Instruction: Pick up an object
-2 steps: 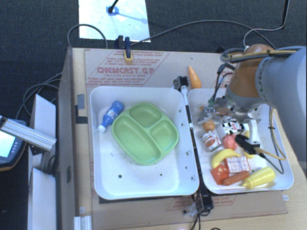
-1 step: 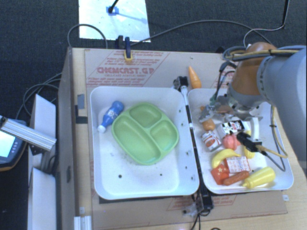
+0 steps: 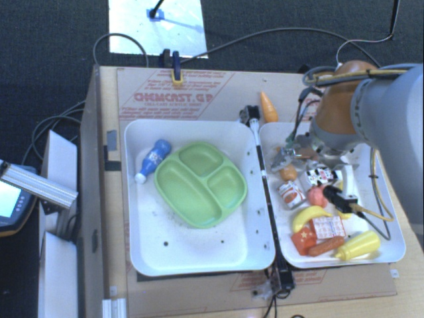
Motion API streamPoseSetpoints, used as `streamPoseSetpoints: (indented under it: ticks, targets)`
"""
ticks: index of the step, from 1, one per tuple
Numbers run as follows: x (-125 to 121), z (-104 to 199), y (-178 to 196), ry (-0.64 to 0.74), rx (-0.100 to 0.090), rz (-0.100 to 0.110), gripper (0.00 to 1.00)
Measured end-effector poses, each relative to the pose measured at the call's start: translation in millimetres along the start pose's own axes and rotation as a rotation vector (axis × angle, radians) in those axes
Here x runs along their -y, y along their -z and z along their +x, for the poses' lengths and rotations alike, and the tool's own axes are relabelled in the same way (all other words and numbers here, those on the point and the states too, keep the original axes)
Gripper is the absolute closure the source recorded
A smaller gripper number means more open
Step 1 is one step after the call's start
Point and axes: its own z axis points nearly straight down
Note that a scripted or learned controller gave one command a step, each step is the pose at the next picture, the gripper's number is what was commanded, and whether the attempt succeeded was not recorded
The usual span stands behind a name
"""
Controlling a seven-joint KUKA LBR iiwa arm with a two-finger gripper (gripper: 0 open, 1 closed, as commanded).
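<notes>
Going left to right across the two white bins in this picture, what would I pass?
Blue bottle → green divided plate → small can → banana → yellow squeeze bottle.

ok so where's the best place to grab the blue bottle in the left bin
Grip the blue bottle across its wide blue body, from above. It lies flat with its white neck toward the bin's left wall, and the green plate crowds its right side.
</notes>
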Motion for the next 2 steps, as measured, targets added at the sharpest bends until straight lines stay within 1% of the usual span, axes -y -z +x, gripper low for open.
streamPoseSetpoints:
  ticks: [1, 2]
  targets:
    - [-1, 0, 11, 0.002, 0.0, -0.003, 1.0]
    - [-5, 56, 119, 0.002, 0.0, -0.004, 1.0]
